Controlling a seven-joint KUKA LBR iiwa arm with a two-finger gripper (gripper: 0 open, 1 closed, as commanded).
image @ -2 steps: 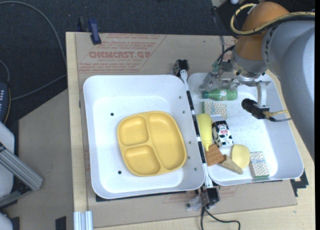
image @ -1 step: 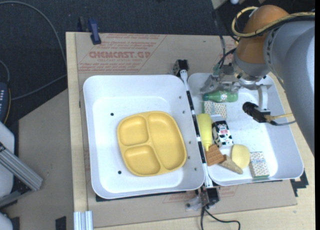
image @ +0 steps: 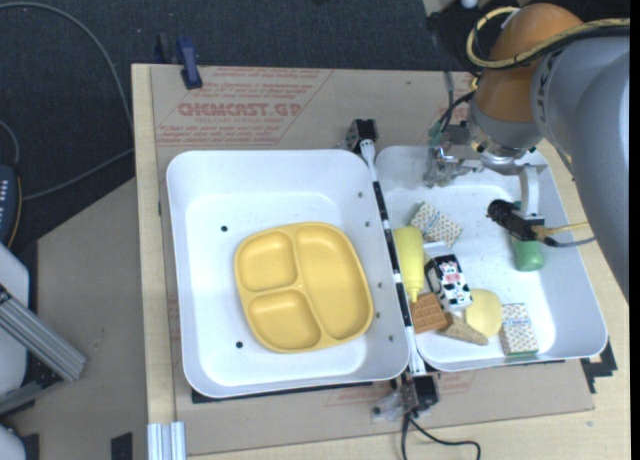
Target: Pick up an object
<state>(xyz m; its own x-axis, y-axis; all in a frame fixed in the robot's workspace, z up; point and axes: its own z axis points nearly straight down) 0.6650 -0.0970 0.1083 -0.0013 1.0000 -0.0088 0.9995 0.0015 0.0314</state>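
Over the right bin (image: 585, 333), at its far end, the tool (image: 470, 163) hung beneath the orange band; whether it was spread or pressed together could not be told. Nearer, well apart, lay a yellow banana (image: 408, 253), a cow toy (image: 452, 283) and a green piece (image: 528, 254).

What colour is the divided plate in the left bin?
Yellow; the divided plate shows plainly in the camera view.

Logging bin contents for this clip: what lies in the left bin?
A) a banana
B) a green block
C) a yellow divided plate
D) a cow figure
C: the yellow divided plate sits alone on the left bin; the small items crowd the right bin.
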